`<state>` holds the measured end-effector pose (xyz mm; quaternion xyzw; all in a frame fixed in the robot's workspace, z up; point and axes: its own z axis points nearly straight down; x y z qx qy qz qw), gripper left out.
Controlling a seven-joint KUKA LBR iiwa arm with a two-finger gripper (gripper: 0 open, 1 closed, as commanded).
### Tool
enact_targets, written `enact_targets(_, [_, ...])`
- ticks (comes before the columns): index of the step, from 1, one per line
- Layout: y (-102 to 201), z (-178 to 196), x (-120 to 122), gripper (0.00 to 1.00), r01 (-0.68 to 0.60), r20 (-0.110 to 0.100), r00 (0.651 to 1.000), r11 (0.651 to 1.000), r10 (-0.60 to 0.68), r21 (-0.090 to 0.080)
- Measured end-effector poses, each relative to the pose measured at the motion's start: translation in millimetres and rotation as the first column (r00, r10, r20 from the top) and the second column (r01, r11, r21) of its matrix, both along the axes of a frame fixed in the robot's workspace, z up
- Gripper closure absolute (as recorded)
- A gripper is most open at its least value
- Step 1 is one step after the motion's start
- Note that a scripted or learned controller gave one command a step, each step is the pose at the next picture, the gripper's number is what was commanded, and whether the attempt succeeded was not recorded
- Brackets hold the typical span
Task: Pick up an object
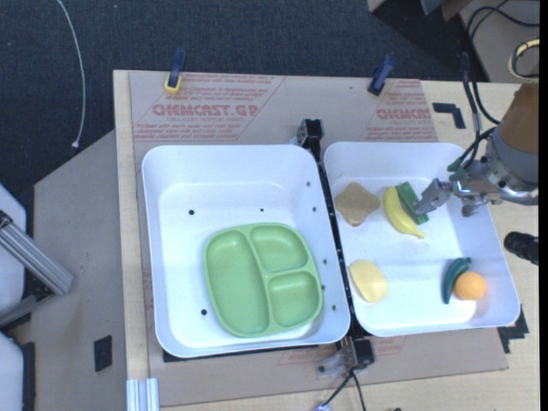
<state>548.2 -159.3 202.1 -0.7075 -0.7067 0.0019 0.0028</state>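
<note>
Camera view has the tool point(417, 205) low in the right bin point(488, 229), its green-tipped fingers touching the banana point(399, 212) — whether they are spread or pinching, I cannot tell. Around the banana lie a tan cookie point(356, 203) at nine o'clock, a pale yellow piece point(369, 280) at seven, and an orange point(470, 286) at four — the left bin point(171, 178) holds a green divided plate point(261, 276).

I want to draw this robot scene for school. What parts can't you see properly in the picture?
- Gripper, camera view: its green fingers lie over the banana, hiding part of it; whether they grip it is too small to tell.
- Arm: cut off by the right edge.
- Orange fruit: the dark green piece beside it is too small to name.
- Tan item and pale yellow item: too blurred to identify.
</note>
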Motion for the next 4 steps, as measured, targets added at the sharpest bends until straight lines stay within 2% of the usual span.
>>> enact_targets(1, [0.0,2.8,1.7,0.00,-0.001,0.006,1.000,1.000,0.001,-0.001])
enact_targets(4, [-2.1,-119.6,-8.2,0.00,-0.001,0.003,1.000,1.000,0.001,0.000])
